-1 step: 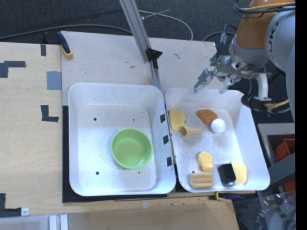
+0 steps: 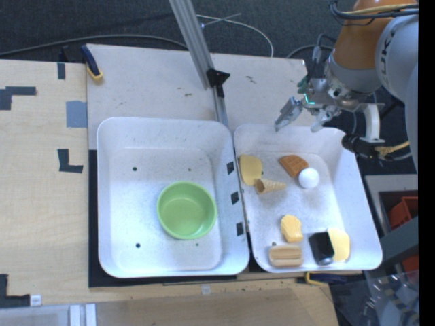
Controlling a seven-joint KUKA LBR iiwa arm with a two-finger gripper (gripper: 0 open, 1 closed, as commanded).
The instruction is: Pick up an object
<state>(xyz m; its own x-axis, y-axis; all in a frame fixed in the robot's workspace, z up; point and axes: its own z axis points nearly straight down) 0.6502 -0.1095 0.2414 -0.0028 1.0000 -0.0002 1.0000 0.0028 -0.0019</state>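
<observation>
Two shallow white plastic bins side by side on the desk. Left bin (image 2: pixel 115 182): one round green plastic bowl (image 2: pixel 187 210), lower centre. Right bin (image 2: pixel 353 195): white ball (image 2: pixel 309 178) touching a tan wedge (image 2: pixel 293 164); yellow chunk (image 2: pixel 250 169); small beige cone (image 2: pixel 270 186); yellow lump (image 2: pixel 291 228); tan bread-like block (image 2: pixel 285 255); black block (image 2: pixel 321 247) against a yellow piece (image 2: pixel 340 244). Hand (image 2: pixel 299 119): upper right of frame, above the right bin's far rim, fingers spread apart, holding nothing.

Glossy green plastic bowl (image 2: pixel 187 210), matt white plastic bins (image 2: pixel 109 182), pale wood-grain bench (image 2: pixel 34 182)
</observation>
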